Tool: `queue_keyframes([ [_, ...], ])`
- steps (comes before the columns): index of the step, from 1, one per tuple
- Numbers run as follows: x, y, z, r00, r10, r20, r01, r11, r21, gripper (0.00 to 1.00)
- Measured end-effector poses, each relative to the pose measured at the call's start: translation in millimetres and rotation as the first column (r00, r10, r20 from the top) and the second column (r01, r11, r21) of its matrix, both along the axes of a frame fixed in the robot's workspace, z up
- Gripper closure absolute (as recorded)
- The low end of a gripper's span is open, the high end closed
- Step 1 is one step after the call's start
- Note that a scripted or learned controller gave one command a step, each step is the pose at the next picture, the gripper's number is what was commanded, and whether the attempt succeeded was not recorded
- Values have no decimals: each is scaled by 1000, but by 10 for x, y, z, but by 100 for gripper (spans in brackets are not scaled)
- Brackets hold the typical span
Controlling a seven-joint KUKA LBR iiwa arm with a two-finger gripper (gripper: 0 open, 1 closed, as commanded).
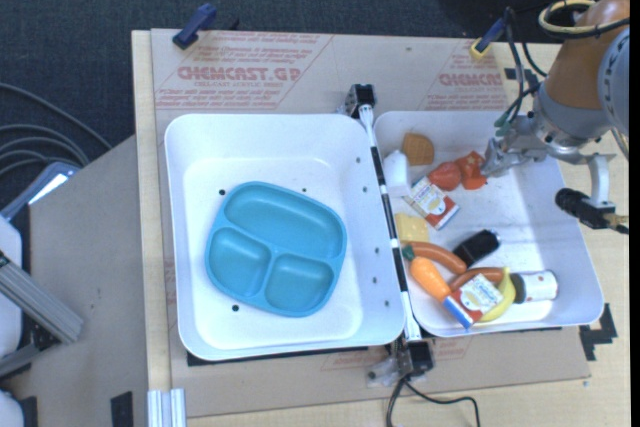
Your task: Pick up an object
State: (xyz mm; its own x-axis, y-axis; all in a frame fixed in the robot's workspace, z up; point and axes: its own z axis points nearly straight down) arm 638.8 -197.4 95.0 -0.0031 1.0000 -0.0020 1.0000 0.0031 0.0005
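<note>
Gripper is hanging low in the right bin, touching a red object; its grip state cannot be determined. The red object is lying lengthwise left-to-right, beside a carton.

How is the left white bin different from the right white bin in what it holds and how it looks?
The left bin holds one thing, a blue divided tray lying flat; the right bin holds many small toy foods and packets, such as a carrot. The left bin shows much bare white floor around the tray; the right bin is crowded along its left side. The pincer is over the right bin, not the left bin. Both are shallow and white.
</note>
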Motion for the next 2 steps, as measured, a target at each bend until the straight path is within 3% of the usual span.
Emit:
queue_keyframes([
  [1,-1,1,-1,1000,0,0,0,1000,0,0],
  [2,7,1,103,1000,1,2,-1,1000,-2,100],
])
